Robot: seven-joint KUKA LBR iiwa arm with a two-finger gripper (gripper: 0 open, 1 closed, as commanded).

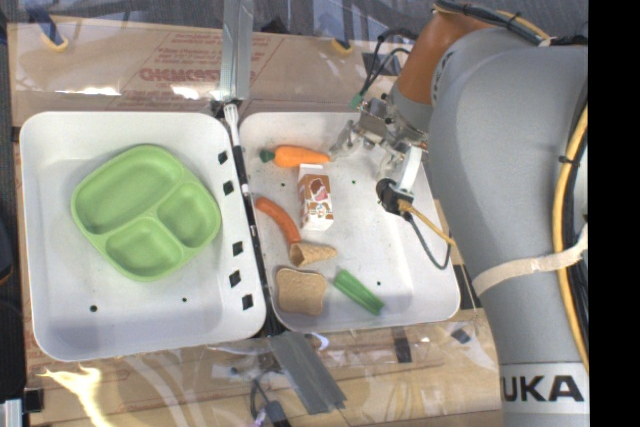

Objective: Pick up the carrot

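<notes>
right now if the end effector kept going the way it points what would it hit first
Most likely the carrot. The end effector sits in the right bin, aimed toward the picture's left, with the carrot's orange tip just ahead. Height is unclear from this slanted view, so it could pass above it.

Bench (120, 65) covered with clear plastic sheet; two shallow white bins, left bin (40, 245) and right bin (420, 285), set side by side.
</notes>
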